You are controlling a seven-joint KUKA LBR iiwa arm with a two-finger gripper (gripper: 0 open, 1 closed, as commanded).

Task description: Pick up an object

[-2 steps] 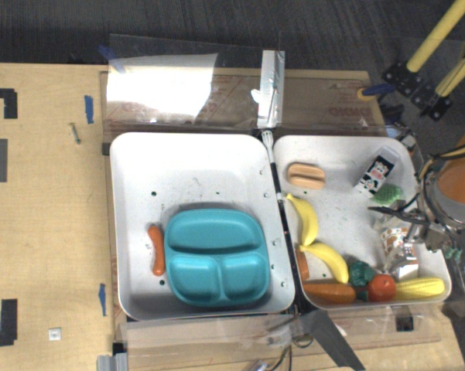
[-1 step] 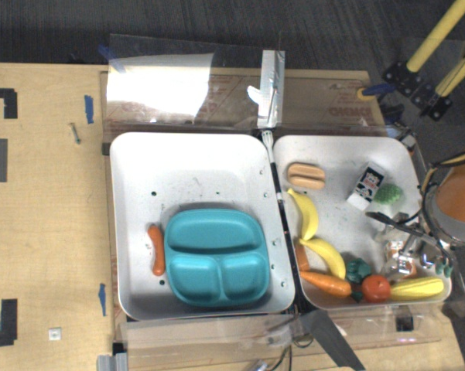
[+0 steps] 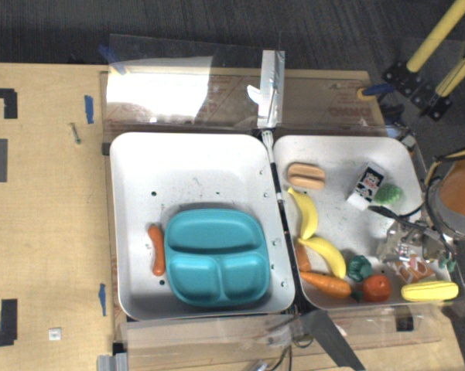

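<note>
Your claw (image 3: 408, 247) hangs low in the right bin's (image 3: 333, 151) near-right corner; I cannot tell its spread. Aim squarely at the corn (image 3: 429, 291) beside it, clear of the tomato (image 3: 377, 286).

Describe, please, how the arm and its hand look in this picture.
At the right edge, an orange band curves around the arm, with grey above it. Below it the hand is a cluttered metallic part, silver and partly see-through, with thin dark cables running to it and small reddish marks. Its details are too blurred to tell more.
</note>
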